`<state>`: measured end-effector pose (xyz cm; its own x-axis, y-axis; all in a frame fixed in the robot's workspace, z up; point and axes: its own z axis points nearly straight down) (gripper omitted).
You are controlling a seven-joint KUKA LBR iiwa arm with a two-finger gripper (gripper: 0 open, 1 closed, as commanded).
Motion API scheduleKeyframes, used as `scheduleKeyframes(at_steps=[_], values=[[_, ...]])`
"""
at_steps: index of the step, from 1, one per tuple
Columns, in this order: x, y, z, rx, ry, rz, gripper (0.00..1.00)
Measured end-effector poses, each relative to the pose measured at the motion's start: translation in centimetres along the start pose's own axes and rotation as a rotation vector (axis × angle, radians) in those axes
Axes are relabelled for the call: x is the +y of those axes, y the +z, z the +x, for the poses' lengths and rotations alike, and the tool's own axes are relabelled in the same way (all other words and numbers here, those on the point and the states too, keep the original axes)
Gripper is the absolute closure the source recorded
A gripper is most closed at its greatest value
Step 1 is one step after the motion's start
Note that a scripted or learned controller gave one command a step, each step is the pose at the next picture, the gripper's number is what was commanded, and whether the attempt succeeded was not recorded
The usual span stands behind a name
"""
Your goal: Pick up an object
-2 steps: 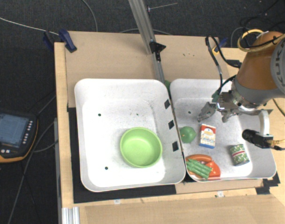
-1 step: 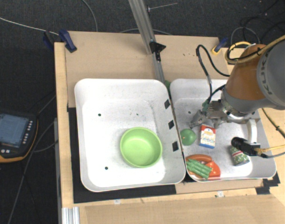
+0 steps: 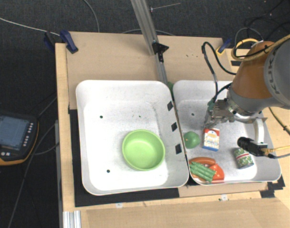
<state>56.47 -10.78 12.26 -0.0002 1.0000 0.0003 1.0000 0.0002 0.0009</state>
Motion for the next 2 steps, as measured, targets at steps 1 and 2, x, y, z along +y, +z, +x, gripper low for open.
scheduleKeyframes(at_steps=[1,2], values=[[0.2,-4.9,-0.9,-0.001,0.0,0.001,1.0],[0.1,-10.8,-0.4,0.0,-0.001,-0.002,1.0]])
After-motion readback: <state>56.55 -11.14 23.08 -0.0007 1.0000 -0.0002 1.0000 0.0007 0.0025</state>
